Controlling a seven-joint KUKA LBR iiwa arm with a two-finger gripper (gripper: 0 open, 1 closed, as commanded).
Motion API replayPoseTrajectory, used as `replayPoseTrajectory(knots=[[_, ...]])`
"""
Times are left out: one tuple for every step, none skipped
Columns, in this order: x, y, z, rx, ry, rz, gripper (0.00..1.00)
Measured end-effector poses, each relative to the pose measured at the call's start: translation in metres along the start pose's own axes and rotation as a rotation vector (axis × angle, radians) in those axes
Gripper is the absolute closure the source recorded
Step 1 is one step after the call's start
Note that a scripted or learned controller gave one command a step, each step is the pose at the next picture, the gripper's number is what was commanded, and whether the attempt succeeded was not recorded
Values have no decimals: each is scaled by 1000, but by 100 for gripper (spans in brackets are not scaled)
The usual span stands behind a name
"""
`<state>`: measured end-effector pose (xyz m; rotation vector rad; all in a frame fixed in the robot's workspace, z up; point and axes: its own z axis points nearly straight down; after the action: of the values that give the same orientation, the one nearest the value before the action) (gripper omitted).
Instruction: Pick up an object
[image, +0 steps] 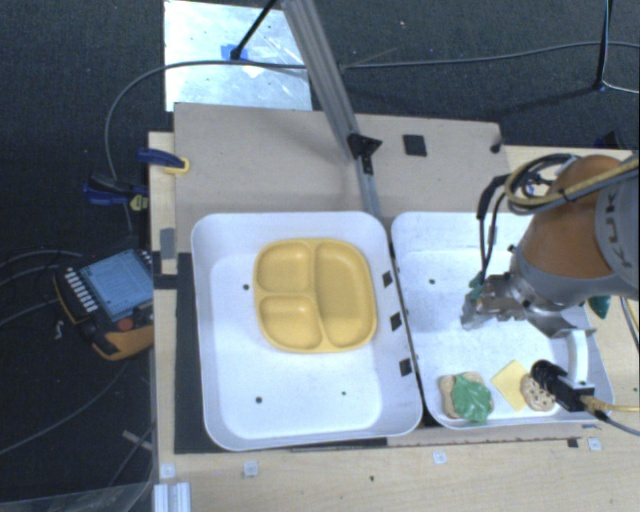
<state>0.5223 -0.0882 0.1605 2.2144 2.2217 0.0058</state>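
Dark carpet with loose cables surrounds a brown bench (300, 150) that bears two white bins. At the far left, off the bench, lies a blue-screened pendant (108, 290). Next comes the left bin (225, 400), with a yellow divided tray (315, 293) lying in its upper middle. The right bin (440, 250) is bare across its upper floor; its contents sit crowded along the near rim: a green toy (471, 398) lying against a tan cookie, then a yellow wedge (510, 383), then a dark-and-tan cookie (541, 392) at the corner.

The gripper (487, 305) hangs over the middle of the right bin, under the orange wrist. From this angle I cannot tell how it is set, and nothing is seen held.

What matters for the pick: the small things all lie toward the near rim from the gripper. The green toy is almost straight toward that rim, and the wedge and cookie lie off to the right, under the arm. The toy looks the nearest and least crowded by the arm, so I judge it the likeliest target.
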Motion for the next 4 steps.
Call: replayPoseTrajectory(knots=[[0,-5,-46,0,0,-1,100],[0,-3,-99,-2,0,-2,100],[42,16,-86,3,1,-6,100],[83,33,-77,3,1,-6,100]])
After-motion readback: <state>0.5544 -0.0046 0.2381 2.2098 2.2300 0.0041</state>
